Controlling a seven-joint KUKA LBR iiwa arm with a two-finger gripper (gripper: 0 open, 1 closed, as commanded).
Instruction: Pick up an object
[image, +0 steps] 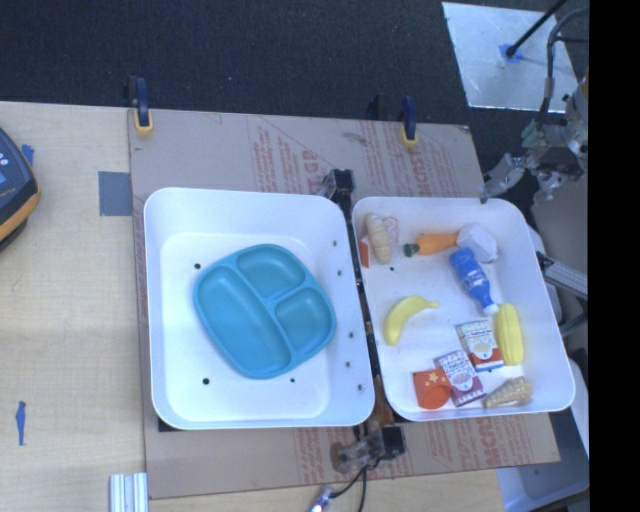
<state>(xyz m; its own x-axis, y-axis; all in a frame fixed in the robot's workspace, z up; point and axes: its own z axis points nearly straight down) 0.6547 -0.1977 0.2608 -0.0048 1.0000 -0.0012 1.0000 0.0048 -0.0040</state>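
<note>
Beside the left bin, on its right: right bin (540, 300), white, shallow, tilted a little, edges of the two touching.
Left bin (160, 300): white; blue divided plate (264, 310) at its middle, three compartments, nothing in them.
Right bin, end farthest from the left bin's near edge: pale bread roll (380, 238), carrot (436, 243), white lump (480, 242).
Right bin, middle: blue bottle (471, 278) lying on its side; banana (405, 316) nearer the left bin.
Right bin, outer side: corn cob (509, 333), yellow, just beside a small carton (479, 344).
Right bin, near end: red piece (431, 390), second carton (459, 377), ice-cream cone (508, 393) lying flat.
Gripper (535, 168): beyond the right bin's far outer corner, above the bench, well apart from every object.
Claw state: cannot tell, too small and cluttered.
Held: nothing seen.
</note>
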